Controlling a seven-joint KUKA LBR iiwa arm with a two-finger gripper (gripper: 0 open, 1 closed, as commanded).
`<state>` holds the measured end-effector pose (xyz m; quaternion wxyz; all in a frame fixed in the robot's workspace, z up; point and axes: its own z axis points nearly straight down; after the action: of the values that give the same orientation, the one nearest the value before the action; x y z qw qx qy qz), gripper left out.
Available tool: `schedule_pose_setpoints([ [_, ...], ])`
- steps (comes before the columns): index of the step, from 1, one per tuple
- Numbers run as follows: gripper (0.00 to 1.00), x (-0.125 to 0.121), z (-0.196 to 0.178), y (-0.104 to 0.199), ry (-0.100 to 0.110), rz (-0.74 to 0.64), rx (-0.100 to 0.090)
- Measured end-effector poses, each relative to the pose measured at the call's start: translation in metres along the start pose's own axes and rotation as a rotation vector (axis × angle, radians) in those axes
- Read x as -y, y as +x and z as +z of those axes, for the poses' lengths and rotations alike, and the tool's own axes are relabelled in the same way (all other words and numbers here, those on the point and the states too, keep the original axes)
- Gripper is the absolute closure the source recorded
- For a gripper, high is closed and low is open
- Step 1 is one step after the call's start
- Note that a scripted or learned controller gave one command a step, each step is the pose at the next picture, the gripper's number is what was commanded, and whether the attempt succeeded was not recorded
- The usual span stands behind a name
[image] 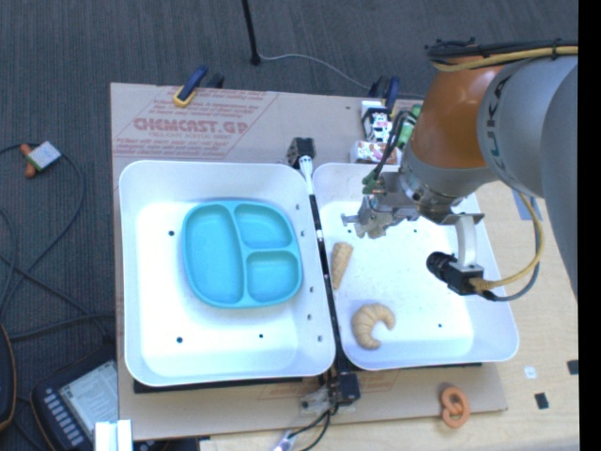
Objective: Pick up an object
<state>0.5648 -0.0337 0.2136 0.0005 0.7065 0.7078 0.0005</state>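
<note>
Gripper [371, 222] over right bin [488, 332] — jaw state unclear, nothing seen held; cone [339, 262], croissant [372, 324] below; blue plate [241, 254] in left bin [141, 346].

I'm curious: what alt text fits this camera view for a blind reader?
A grey-and-orange robot arm hangs its claw above the right white bin, which holds a croissant and a cone-shaped pastry. The left bin holds a blue divided plate.

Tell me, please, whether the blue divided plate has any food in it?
Empty: the blue divided plate shows three bare compartments. The croissant lies in the right bin.
</note>
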Motion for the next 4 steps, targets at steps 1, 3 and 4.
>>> schedule_pose_setpoints([
  [1, 1.0, 0.031, 0.03, 0.049, 0.005, 0.0, 0.0],
  [3, 1.0, 0.04, 0.03, 0.013, 0.003, 0.0, 0.0],
  [4, 1.0, 0.082, 0.03, 0.02, 0.004, 0.002, 0.0],
])
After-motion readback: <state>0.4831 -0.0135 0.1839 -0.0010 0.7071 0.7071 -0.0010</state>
